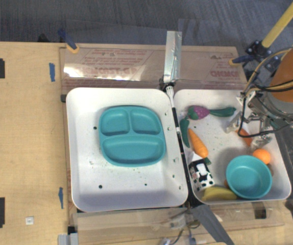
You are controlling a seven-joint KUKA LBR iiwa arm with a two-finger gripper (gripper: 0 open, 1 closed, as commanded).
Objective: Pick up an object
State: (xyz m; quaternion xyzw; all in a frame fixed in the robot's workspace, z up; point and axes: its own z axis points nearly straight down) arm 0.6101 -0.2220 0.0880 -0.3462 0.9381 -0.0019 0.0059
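Right bin (pixel 283 152), near to far. A teal bowl (pixel 248 175) is sitting by the front wall. Left of the bowl a carrot (pixel 198 142) is lying, likely light, stiff and smooth, best gripped mid-length; its long axis is running front-to-back. Beyond the bowl the gripper (pixel 252 126) is hovering, its finger state indiscernible.

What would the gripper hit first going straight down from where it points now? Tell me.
Probably the bare floor of the right bin, under the gripper. A small orange-red object lies close beside that line, so it may touch first; depth is unclear.
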